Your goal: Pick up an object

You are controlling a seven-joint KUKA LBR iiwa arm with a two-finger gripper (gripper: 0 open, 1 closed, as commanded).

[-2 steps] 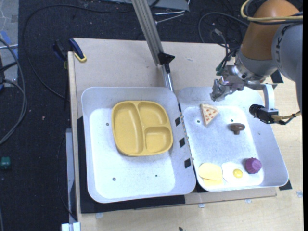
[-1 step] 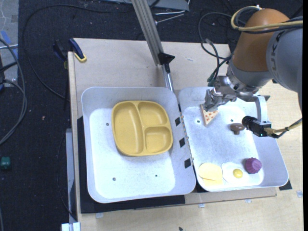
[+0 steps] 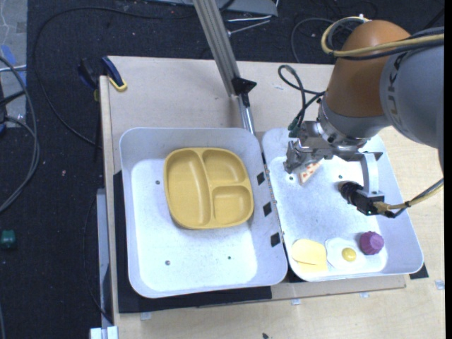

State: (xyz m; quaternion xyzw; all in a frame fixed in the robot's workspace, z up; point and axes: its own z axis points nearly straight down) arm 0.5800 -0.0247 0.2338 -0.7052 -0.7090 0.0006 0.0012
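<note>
The jaws (image 3: 300, 162) are lowered into the right bin (image 3: 402, 249), and a small orange-and-white piece (image 3: 308, 172) is seen just beside them. Whether they are spread or pinching it cannot be told. The lift is judged not yet done.

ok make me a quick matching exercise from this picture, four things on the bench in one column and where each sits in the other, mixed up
Things:
1. yellow divided tray
2. purple piece
3. gripper
4. pale yellow flat piece

Places:
A. near end of the right bin, at its right corner
B. far end of the right bin, over an orange and white piece
C. middle of the left bin
D. near end of the right bin, toward the left bin

Pairs: 1-C, 2-A, 3-B, 4-D
</note>
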